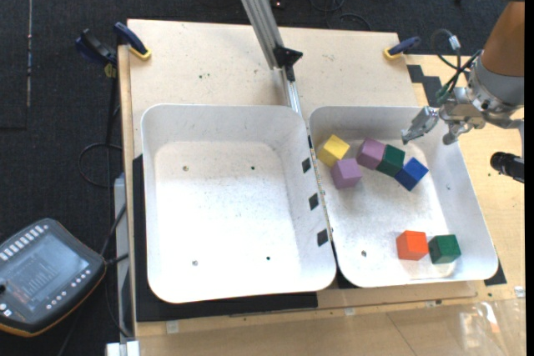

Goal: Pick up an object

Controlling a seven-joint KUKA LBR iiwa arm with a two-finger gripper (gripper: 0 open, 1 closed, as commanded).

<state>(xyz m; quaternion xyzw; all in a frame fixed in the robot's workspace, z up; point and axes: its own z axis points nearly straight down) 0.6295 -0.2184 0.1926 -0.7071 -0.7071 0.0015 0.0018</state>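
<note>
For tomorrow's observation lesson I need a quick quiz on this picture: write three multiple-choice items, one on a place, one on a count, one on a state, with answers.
1. Where do the small coloured cubes lie?
A. left white bin
B. right white bin
C. bare bench

2. How many small purple cubes are there?
A. one
B. two
C. four

3. How does the robot's two-finger hand stand?
A. open, holding nothing
B. shut on a cube
C. resting in the left bin

Answers:
1 B: every cube, such as the small yellow cube, lies in the right white bin.
2 B: one purple cube and another purple cube.
3 A: the hand hangs open above the right bin's far edge, with nothing between its fingers.
</note>
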